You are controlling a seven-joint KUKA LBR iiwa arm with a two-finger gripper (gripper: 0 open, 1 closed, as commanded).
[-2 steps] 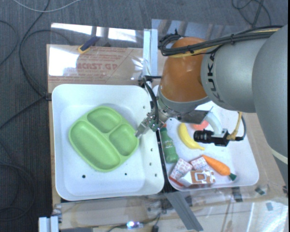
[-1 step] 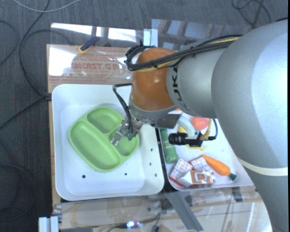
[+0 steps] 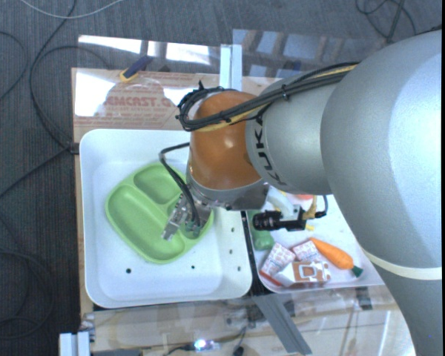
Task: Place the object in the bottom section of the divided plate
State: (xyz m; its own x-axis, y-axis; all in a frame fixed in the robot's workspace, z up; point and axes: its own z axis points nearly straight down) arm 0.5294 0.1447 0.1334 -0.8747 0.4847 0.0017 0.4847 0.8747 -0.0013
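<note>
The arm's jaws (image 3: 176,223) hang low over the green divided plate (image 3: 133,217), above its right-hand edge where the rim meets the compartments. The plate lies tilted in the left white bin (image 3: 115,273), stretching away to the left of the jaws. A dark green shape shows just to the right of the jaws against the plate's rim, but whether it is a gripped thing or part of the plate cannot be told; how far the jaws stand apart cannot be told either, as the metal parts blur together from above.

To the right of the jaws, past the wall between the bins, the right white bin (image 3: 271,282) holds several things. A small green object (image 3: 262,239) lies nearest, close to the dividing wall. Beyond it sit a red-and-white patterned packet (image 3: 278,260) and a brown and white carton (image 3: 308,271), touching one another. A toy carrot (image 3: 334,254) lies farther right, its green tip pointing away from the jaws. The grey arm with its orange band (image 3: 222,143) covers the upper part of that bin.
</note>
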